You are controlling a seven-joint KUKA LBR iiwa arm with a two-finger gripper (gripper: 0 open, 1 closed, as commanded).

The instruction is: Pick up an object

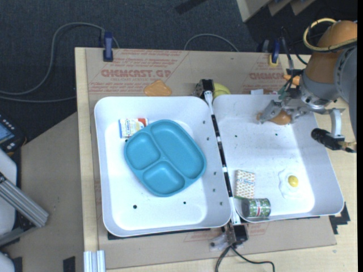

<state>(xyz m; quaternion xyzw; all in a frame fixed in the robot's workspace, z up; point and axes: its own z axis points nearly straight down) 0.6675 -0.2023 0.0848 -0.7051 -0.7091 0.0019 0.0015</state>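
Bins [113,208]: 2 | tray [164,156]: 1 | can [256,208]: 1 | egg [291,183]: 1

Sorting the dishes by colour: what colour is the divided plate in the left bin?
Light blue all over; the divided plate shows plainly in the camera view.

The grey arm [340,78] reaches in from the right, its orange band [334,47] above the wrist. The gripper [276,113] points down and left, low at the upper right.
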